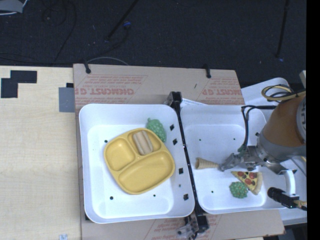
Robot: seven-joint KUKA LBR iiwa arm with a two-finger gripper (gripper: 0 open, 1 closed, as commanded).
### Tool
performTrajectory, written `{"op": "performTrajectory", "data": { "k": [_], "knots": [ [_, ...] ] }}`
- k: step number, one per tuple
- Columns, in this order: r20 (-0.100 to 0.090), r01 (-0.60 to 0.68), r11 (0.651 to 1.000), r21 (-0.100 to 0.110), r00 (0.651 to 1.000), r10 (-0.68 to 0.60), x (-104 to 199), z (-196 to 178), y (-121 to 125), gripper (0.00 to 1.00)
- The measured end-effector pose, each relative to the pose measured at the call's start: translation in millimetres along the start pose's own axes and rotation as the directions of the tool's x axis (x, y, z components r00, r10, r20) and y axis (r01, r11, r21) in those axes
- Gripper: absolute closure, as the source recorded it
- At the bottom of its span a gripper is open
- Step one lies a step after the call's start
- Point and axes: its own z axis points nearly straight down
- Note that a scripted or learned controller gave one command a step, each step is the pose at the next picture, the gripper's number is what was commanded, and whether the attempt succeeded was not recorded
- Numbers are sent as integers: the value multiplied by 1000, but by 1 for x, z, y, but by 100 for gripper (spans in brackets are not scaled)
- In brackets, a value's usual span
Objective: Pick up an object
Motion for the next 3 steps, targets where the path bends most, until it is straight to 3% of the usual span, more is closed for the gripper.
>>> {"op": "performTrajectory", "data": {
  "k": [1,3],
  "knots": [
    [0,-3,1000,-2,1000,3,-1,-13,1,100],
    [3,2,1000,-6,1000,-2,-11,-130,4,100]
  ]
}}
